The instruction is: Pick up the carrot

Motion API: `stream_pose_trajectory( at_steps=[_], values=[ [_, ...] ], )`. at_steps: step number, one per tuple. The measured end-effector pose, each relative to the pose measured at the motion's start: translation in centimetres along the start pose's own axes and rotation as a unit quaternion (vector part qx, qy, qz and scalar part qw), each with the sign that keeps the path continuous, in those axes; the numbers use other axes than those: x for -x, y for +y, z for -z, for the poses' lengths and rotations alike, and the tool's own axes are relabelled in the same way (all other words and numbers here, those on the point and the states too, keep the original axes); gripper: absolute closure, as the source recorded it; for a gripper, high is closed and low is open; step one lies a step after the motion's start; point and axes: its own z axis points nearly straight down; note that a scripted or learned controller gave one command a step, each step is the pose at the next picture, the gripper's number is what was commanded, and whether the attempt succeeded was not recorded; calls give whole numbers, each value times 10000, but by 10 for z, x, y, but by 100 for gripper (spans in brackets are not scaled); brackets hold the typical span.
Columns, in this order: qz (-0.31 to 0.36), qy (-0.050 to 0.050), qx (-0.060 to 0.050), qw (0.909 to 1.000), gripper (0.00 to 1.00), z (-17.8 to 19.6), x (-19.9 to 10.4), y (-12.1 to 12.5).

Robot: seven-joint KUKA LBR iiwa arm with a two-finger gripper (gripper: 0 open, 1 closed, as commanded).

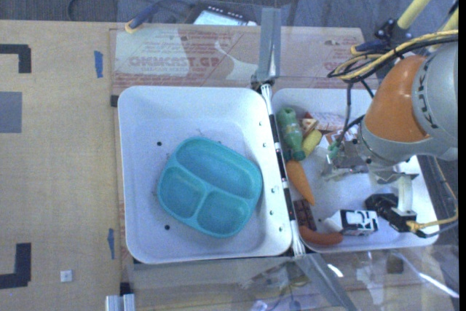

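The carrot [299, 182] is positioned against the right bin's [408, 242] left wall; the claw [342, 165] state cannot be told.

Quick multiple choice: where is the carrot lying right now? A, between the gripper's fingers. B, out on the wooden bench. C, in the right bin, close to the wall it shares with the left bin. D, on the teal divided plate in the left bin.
C: the carrot lies on the floor of the right bin, beside the dividing wall, just below the green bottle.
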Motion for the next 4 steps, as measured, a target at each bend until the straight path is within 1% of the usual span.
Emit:
stream_pose_trajectory(
  at_steps=[1,2,3,4],
  values=[
    [-354,16,-27,9994,100,88,-81,93],
    [-816,12,-32,9967,100,116,-151,130],
    [-1101,11,-46,9939,100,94,-79,119],
    [-482,12,-25,9988,100,165,-82,131]
  ],
)
